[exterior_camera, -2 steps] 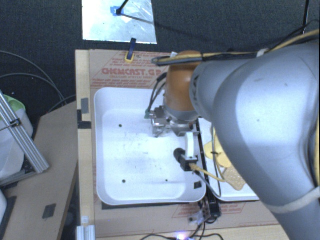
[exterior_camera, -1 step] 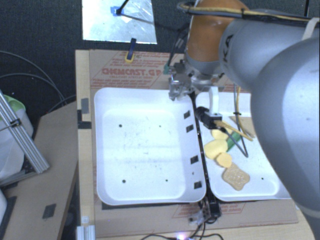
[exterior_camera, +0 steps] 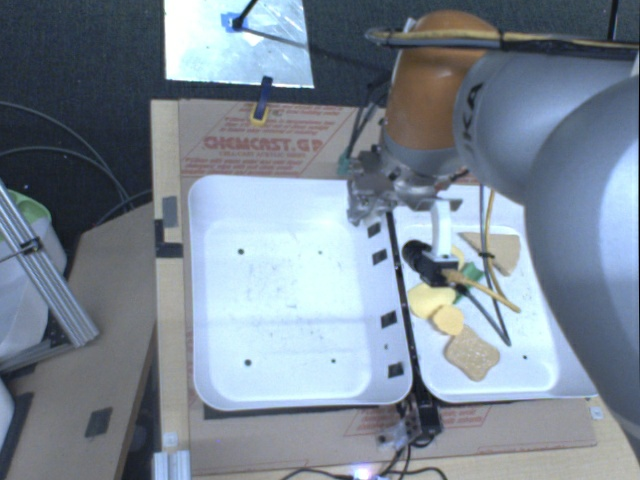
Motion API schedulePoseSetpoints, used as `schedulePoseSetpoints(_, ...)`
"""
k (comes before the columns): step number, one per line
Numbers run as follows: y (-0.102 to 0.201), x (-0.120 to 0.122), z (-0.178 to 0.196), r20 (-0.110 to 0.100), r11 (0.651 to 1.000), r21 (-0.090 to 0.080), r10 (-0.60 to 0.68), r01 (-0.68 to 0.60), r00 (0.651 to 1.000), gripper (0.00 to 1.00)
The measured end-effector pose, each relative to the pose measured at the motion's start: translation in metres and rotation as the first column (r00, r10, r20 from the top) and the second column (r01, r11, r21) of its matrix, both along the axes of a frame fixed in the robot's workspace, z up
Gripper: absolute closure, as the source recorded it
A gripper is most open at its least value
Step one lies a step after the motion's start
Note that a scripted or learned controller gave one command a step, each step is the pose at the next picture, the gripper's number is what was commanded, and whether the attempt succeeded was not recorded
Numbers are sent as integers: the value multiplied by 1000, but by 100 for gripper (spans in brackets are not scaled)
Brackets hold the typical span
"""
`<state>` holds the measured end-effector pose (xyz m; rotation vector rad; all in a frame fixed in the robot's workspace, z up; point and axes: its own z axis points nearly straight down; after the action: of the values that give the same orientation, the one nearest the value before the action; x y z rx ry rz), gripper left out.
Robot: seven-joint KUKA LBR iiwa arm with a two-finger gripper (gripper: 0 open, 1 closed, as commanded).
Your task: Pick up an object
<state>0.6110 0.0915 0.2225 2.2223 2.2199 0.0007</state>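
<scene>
Your arm (exterior_camera: 540, 148) looms closest, covering the right bin's (exterior_camera: 520, 383) far corner; hand (exterior_camera: 400, 203) there, grip unreadable.

You are looking at a robotics lab or test cell, not a home. The surface (exterior_camera: 120, 298) carries two shallow white bins (exterior_camera: 290, 298) on a sheet of printed cardboard (exterior_camera: 262, 140), with an aluminium framing bar (exterior_camera: 45, 278) at the left. Loose black cables (exterior_camera: 60, 153) trail over dark flooring, a reflective square panel (exterior_camera: 238, 26) lies beyond the bins, and a large grey industrial arm (exterior_camera: 560, 138) reaches in from the right.
</scene>
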Motion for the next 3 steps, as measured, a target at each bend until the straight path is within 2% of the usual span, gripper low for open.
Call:
schedulePoseSetpoints(1,48,-3,-45,-3,1000,1,8,-8,1000,100)
schedulePoseSetpoints(2,26,-23,-114,-7,1000,-2,0,0,1000,100)
schedulePoseSetpoints(3,-1,11,105,20,1000,2,4,-4,1000,100)
